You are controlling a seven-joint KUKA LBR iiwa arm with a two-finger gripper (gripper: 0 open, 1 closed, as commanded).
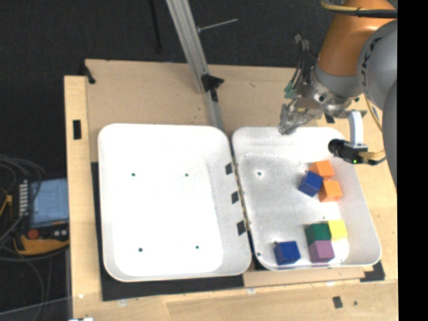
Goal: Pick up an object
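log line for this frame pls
arm: over far rim of right bin | gripper: nothing seen held | right bin: seven blocks, untouched | nearest: blue block | pick: not yet done

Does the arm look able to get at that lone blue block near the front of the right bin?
Probably yes. The blue block lies apart from the others with nothing above it, and the gripper hangs over the same bin's far edge.

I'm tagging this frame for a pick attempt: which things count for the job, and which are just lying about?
For the job: tool; right bin holding two blue cubes, two orange cubes, green cube, yellow cube, purple cube.

Lying about: left bin; metal pole; blue device.
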